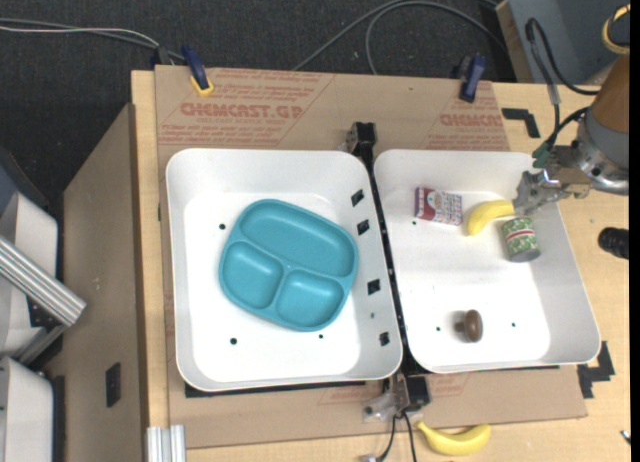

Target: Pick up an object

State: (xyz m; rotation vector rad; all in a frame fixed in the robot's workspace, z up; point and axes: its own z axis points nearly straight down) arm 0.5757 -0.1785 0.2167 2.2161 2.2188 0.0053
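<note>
Can [520, 238] being approached by gripper [530, 193], finger state impossible to tell; banana [488, 217] lying against it, likely being nudged or spoiling a grasp

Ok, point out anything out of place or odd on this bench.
One banana lies outside the bins, on the bench's front edge below the right bin, while the other items sit inside. In the left bin, the teal divided plate sits askew to the walls. Nothing looks spilled or damaged.
</note>
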